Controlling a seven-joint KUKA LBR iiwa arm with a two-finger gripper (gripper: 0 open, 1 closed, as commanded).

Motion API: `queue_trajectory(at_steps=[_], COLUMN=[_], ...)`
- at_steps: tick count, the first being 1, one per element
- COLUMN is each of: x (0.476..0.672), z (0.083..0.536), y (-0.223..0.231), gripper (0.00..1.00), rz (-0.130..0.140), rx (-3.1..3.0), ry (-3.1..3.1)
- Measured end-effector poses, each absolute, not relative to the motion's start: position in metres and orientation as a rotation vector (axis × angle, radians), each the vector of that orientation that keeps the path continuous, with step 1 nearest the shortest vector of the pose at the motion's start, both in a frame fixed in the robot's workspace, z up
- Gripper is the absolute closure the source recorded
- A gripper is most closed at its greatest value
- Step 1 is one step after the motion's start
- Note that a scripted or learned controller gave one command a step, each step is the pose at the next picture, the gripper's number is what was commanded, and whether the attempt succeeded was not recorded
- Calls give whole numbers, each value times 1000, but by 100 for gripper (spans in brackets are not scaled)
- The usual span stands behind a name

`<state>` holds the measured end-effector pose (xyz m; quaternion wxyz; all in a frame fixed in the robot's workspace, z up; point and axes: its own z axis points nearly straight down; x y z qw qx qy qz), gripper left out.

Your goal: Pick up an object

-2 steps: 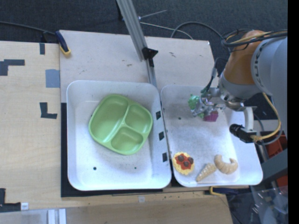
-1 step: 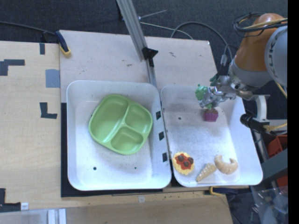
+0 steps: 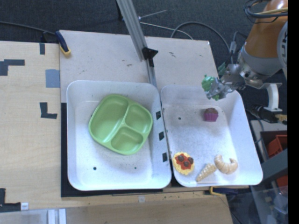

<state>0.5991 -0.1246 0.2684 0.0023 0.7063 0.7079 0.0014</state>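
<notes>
The hand (image 3: 214, 88) hangs over the right bin (image 3: 243, 139) at about one o'clock of that bin's floor, close to its far rim. Something small and green (image 3: 208, 83) sits at the fingertips, but the view is too blurred to show whether it is gripped — I cannot tell if the fingers are apart or together.

Just below the hand, toward six o'clock from it, a purple cupcake-like toy (image 3: 210, 114) rests on the bin floor, apart from the fingers. Along the bin's near edge lie three more pieces: a yellow tart with red berries (image 3: 183, 163) at seven o'clock, a pale cone (image 3: 205, 172) beside it, and a croissant (image 3: 226, 164) at five o'clock, touching or almost touching the cone.

The left bin (image 3: 79, 143) holds a green divided plate (image 3: 121, 123), tilted slightly — roughly central. Both bins sit on the pale counter (image 3: 103, 55).
</notes>
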Motion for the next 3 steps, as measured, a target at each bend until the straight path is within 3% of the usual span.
queue_trajectory(at_steps=[2, 3], x=[608, 603], z=[242, 235], y=[-17, 33], gripper=[100, 100], rz=[-4, -2], rx=[2217, 2216], ry=[2229, 2230])
